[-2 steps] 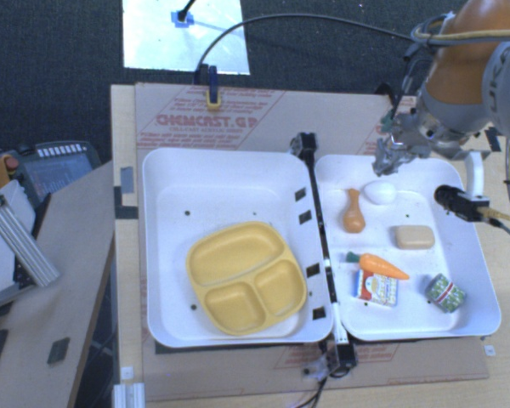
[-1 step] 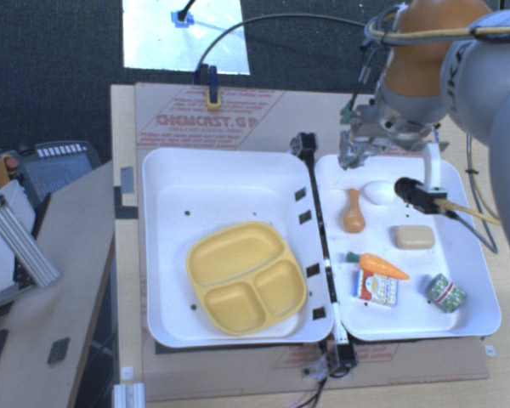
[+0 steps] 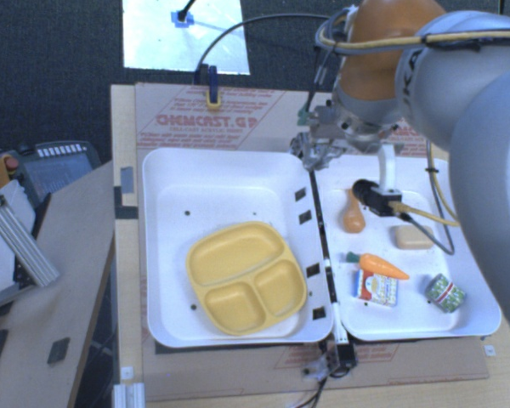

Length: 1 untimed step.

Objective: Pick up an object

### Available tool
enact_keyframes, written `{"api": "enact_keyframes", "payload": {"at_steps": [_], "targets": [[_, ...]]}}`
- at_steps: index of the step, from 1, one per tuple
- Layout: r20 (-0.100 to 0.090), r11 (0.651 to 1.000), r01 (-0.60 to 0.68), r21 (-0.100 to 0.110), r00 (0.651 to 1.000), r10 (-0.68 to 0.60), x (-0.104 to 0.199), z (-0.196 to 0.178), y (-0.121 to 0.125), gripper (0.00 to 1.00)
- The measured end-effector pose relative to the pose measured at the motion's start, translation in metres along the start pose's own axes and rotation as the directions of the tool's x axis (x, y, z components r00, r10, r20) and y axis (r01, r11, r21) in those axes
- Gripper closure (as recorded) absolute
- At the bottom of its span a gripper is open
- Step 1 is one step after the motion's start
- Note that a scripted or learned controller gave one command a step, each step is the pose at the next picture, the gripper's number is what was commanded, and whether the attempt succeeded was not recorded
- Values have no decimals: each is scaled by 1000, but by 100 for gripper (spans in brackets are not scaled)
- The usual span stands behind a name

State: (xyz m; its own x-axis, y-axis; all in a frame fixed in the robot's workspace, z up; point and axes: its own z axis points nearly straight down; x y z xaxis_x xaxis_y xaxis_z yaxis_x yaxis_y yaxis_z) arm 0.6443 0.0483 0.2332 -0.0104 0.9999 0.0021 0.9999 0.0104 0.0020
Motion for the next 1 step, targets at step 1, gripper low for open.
{"api": "enact_keyframes", "payload": {"at_steps": [1], "targets": [[0,1000,-1,-1,1000,1,51,8,15,100]]}}
